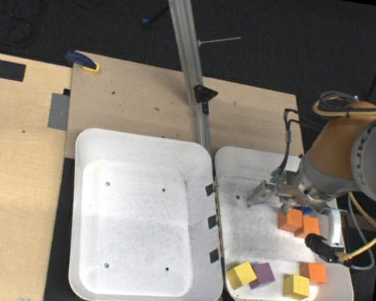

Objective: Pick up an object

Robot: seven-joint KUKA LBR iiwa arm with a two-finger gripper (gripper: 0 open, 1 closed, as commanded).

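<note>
Several foam blocks lie in the right bin (243, 164). Two orange blocks (295, 220) sit side by side near its right wall. Along the front wall are a yellow block (241, 274), a purple block (264, 273), another yellow block (296, 286) and an orange block (315, 273). My gripper (267, 193) hangs low over the middle of the right bin, just left of the orange pair and apart from them. The wrist and arm (337, 153) cover part of the bin's right side.
The left bin (96, 144) lies beside the right one, with black clips (210, 220) on the shared rim. A slanted aluminium rail (187, 53) rises behind the bins. Cables (353, 249) hang by the right bin's right edge.
</note>
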